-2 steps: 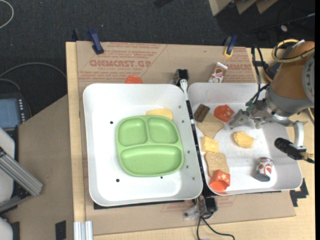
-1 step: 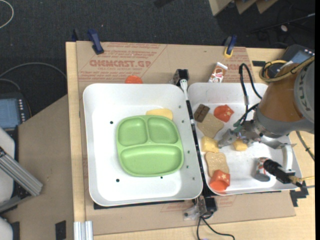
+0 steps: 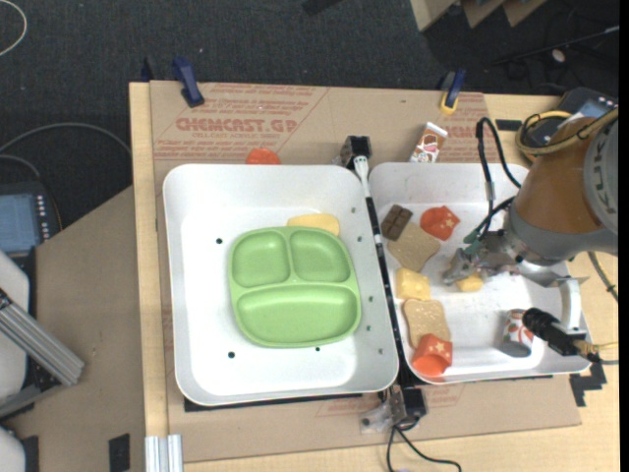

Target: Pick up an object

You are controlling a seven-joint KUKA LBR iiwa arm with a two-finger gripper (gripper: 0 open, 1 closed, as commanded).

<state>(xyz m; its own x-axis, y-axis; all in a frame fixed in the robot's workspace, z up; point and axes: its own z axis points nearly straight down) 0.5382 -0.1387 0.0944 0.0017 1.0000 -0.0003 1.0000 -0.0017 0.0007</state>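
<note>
Gripper (image 3: 470, 264) low in the right bin (image 3: 472, 177)
It seems to touch a small yellow piece (image 3: 472, 284); if it is open or closed, I cannot tell.

green divided plate (image 3: 293, 288) in left bin (image 3: 187, 264) | 2 blue clamps (image 3: 187, 80)

Two white bins (image 3: 197, 362) are being shown in smooth, slightly glossy plastic. A green divided plate (image 3: 293, 288) is being seen as matt plastic. Beneath them, a bench board (image 3: 147, 264) is being presented as matt brown cardboard.
</note>
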